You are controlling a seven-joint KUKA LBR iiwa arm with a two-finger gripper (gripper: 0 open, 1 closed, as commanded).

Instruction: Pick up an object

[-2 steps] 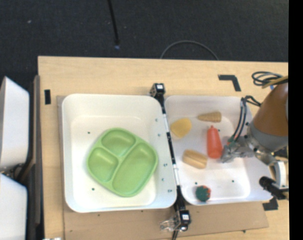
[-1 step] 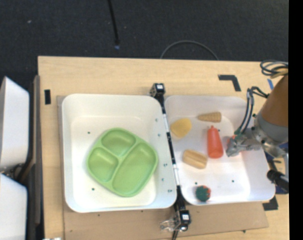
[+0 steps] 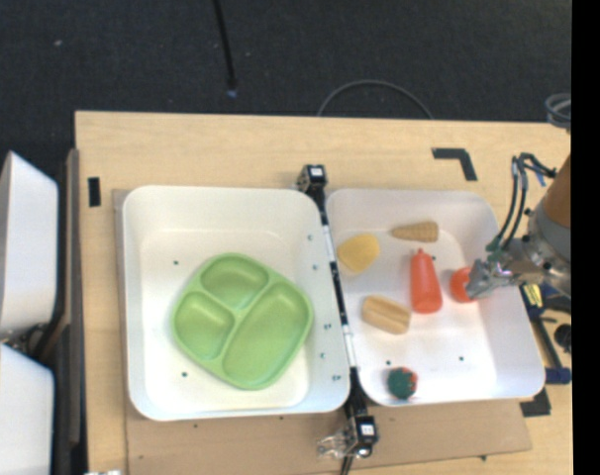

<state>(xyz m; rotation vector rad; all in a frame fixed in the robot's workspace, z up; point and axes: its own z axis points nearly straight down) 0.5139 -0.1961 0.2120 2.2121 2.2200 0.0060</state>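
Observation:
The right bin (image 3: 478,364) holds several small items. There is a yellow lump (image 3: 358,251), a tan cone-shaped piece (image 3: 415,232), an upright-lying orange-red bottle (image 3: 424,281), a tan bread-like piece (image 3: 386,314) and a green and red ball (image 3: 402,383). A small red object (image 3: 459,284) lies near the bin's right side. My gripper (image 3: 484,277) is low over the bin, right against that red object's right edge. The arm's body hides part of where they meet.
The left bin (image 3: 147,226) holds a green divided plate (image 3: 243,320). A ridge with black clips (image 3: 312,177) separates the two bins. Cables (image 3: 523,181) hang by the arm at the right edge. White boxes (image 3: 23,255) stand left of the bench.

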